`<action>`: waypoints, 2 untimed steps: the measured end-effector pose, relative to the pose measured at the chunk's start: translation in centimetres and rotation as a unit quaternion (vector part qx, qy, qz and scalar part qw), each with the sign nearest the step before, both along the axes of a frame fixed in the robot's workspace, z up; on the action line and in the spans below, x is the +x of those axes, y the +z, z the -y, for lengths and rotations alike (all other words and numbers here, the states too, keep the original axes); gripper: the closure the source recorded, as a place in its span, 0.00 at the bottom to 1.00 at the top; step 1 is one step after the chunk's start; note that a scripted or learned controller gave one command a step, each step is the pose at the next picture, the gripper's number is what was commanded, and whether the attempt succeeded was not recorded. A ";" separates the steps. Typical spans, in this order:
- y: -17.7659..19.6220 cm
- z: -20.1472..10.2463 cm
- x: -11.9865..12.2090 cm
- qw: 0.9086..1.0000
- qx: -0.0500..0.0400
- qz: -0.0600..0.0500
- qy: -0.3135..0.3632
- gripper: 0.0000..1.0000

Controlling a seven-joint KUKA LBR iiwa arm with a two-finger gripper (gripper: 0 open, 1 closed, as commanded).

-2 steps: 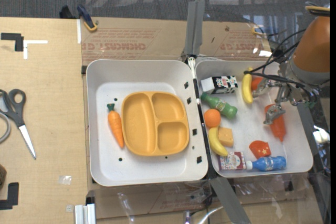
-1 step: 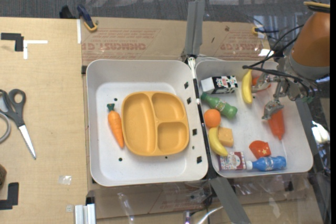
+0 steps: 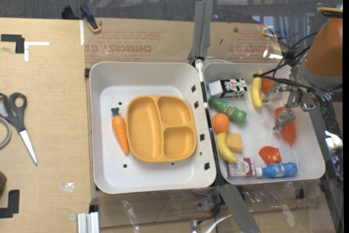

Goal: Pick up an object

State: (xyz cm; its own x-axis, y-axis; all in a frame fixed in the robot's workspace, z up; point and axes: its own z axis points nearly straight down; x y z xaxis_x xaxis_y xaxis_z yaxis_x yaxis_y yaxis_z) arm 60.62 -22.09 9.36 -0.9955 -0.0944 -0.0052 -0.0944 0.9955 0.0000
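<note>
yellow tray (image 3: 161, 128), orange carrot (image 3: 120, 132), green bottle (image 3: 228, 109)

- Left bin (image 3: 103, 133) holds a yellow tray (image 3: 162, 128) with a carrot (image 3: 120, 131) just beside it on the left.
- Right bin (image 3: 316, 163) holds two bananas (image 3: 256, 93), a green bottle (image 3: 229, 109), an orange (image 3: 220, 123), a carton (image 3: 233, 87), a blue bottle (image 3: 279, 170) and red pieces (image 3: 270, 154).
- The gripper (image 3: 286, 114) hangs over the right bin, above a red piece.
- Scissors (image 3: 20, 123) lie on the worktop (image 3: 43, 172), left.
</note>
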 end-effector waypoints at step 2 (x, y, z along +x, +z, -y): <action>0.1 0.0 1.1 1.000 -0.001 0.002 0.009 0.00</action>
State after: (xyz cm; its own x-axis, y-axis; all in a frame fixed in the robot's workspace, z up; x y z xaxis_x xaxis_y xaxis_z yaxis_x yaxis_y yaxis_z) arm 61.70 -22.13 9.47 -0.9936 -0.1123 -0.0084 -0.1123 0.9937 -0.0018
